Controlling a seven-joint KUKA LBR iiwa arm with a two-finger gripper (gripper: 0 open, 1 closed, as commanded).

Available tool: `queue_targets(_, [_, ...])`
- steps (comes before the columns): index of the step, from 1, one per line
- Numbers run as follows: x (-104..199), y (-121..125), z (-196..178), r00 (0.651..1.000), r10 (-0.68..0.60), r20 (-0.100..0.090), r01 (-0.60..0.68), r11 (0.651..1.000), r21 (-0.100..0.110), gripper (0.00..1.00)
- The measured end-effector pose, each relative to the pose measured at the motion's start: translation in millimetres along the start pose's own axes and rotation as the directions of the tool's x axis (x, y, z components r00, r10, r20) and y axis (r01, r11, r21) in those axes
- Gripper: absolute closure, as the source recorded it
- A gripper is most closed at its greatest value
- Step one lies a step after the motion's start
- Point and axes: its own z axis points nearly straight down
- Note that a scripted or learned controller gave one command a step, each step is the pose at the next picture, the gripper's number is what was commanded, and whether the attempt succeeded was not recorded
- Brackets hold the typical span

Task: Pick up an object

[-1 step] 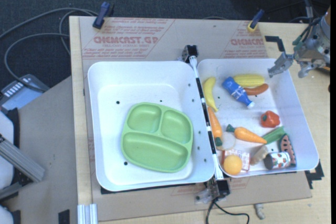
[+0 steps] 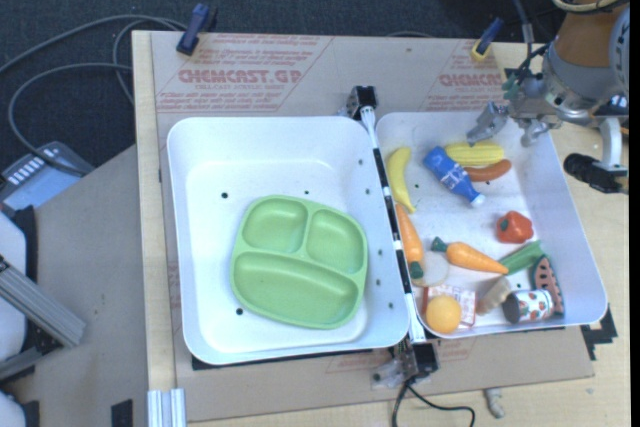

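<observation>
The right bin (image 2: 575,215) holds several toy foods: a yellow banana (image 2: 399,177), a blue bottle (image 2: 452,175), a yellow corn-like piece (image 2: 475,153) lying against a red-orange sausage (image 2: 488,172), a red pepper (image 2: 513,227), a carrot (image 2: 472,258), an orange (image 2: 443,314) and a small can (image 2: 528,305). My gripper (image 2: 510,127) hangs over the bin's far edge, just behind and to the right of the corn piece. Its fingers are spread with nothing between them. No object is touching it.
A green divided plate (image 2: 300,260) lies in the left bin (image 2: 200,165). A second carrot (image 2: 410,237) rests along the divider between the bins. A watermelon slice (image 2: 548,277) and a small red-and-white box (image 2: 455,296) sit near the right bin's front. Blue clamps (image 2: 194,28) grip the board's back edge.
</observation>
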Motion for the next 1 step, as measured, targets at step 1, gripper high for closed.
queue_targets(1, [33.1,7.4,56.9,1.000,0.001,0.009,-0.001,1.000,-0.013,0.00])
